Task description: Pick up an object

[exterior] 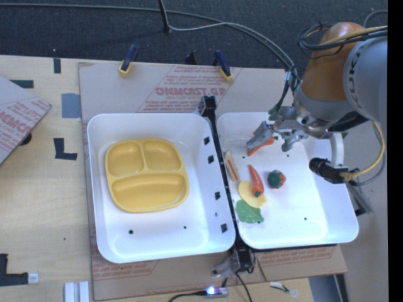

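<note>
My gripper [274, 138] hangs over the back left part of the right bin [327, 222], open, its fingers spread wide. A thin orange-red piece [261, 146] lies slantwise just under the left finger [259, 133], reaching past it to the left; it is not clamped between the fingers. In front of the gripper lie a red-orange carrot-like piece [255, 180], a round green and red item [276, 179], a yellow slice [252, 197], a green leaf [249, 213] and a tan stick [232, 167] by the bin's left wall.
The left bin [101, 231] holds a yellow divided plate [147, 173]. A black divider with clips [217, 168] runs between the bins. A black cable end [327, 170] juts over the right bin's right side. Blue clamps [128, 59] hold the board at the back.
</note>
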You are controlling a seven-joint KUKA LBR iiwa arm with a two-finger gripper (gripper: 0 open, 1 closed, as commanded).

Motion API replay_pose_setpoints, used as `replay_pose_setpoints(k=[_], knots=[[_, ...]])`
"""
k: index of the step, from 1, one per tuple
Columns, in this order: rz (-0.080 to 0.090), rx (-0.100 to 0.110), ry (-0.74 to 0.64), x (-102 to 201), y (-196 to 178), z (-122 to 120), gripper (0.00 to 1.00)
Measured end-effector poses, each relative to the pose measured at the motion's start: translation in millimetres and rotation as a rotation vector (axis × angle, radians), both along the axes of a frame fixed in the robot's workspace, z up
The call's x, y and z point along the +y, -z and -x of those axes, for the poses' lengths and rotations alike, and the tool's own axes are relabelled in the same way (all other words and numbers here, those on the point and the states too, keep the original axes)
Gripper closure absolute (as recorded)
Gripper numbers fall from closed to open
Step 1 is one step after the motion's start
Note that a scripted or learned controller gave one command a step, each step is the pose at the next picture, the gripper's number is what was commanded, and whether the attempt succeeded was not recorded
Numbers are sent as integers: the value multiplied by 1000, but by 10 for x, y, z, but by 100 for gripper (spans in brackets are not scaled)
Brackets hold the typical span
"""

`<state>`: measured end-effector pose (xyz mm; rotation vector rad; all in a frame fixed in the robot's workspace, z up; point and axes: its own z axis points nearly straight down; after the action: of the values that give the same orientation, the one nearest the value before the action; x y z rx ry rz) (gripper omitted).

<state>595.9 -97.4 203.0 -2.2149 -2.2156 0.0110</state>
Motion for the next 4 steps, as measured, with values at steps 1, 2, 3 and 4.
replay_pose_setpoints(k=[1,2,3,4], knots=[[0,-6,-1,2,-31,-11,0],[0,0,0,-50,621,18,0],[3,-6,3,-76,1161,26,0],[0,-1,0,-53,1086,29,100]])
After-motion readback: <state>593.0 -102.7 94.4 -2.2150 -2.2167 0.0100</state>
